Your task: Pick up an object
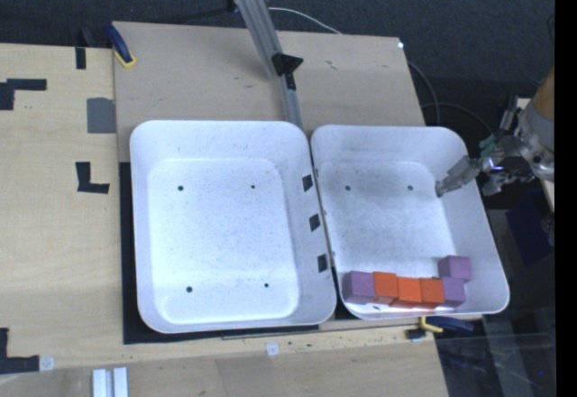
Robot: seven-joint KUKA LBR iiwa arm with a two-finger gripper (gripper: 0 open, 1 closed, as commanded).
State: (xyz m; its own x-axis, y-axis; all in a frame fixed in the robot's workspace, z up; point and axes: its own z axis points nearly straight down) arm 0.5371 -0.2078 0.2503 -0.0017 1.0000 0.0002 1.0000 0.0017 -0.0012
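Note:
A row of small blocks lies along the front wall of the right bin (406,152): a purple block (361,284) at the left, orange blocks (408,289) in the middle, and purple blocks (455,278) stacked at the right end. My gripper (451,180) reaches in over the bin's right rim, tilted down toward the left. It hangs well behind the blocks and touches none of them.
The left bin (221,147) sits beside the right one, with black clips on the shared rim. A slanted metal pole (257,12) rises behind the bins. Blue-and-yellow clamps sit at the bench's back left (120,45) and front right (442,325).

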